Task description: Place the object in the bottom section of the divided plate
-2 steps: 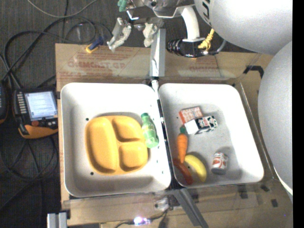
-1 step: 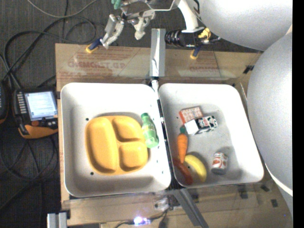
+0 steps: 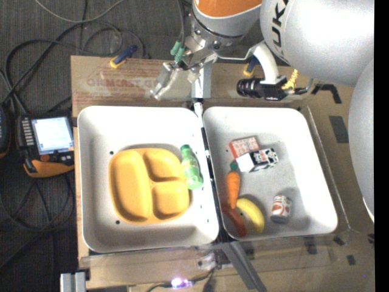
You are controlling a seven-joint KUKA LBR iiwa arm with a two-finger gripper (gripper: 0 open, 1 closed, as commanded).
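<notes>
Above the back edge of the bench, between the two white bins, my gripper (image 3: 180,85) hangs with its two fingers spread apart and nothing between them. Below it, in the left bin (image 3: 91,224), lies the yellow divided plate (image 3: 137,187), and a green bottle (image 3: 191,166) rests on its side along the plate's right rim, half on the plate and half toward the bin wall; I cannot tell whether it counts as sitting in any section. In the right bin (image 3: 316,163) are a small red box (image 3: 244,145), a black-and-white carton (image 3: 258,159), a carrot (image 3: 233,186), a yellow fruit-like piece (image 3: 251,215) beside a red one (image 3: 234,221), and a small can (image 3: 280,207). By my reading, I am at the stage of having no object in hand, well clear of the plate, so a pick is what stands next. That calls for coming down over one item squarely, closing on its narrow width, then carrying it to the plate's bottom section, whichever compartment that means from this slant.
</notes>
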